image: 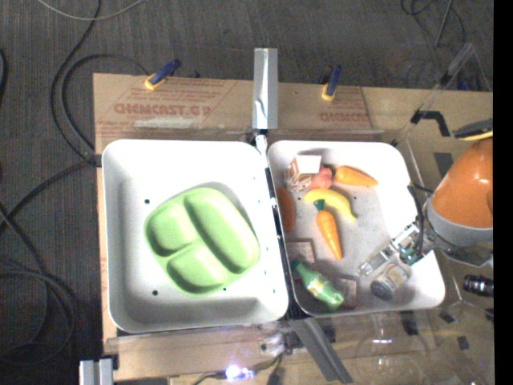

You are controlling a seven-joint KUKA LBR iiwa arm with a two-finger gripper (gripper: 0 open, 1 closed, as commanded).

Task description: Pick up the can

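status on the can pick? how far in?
Done: the arm has reached into the right bin, and the gripper sits low by the can near the bin's front right corner. In hand: nothing visibly gripped; the can lies on the bin floor just in front of the gripper. Left: close on the can and lift it. The green bottle and carrots lie apart, untouched.
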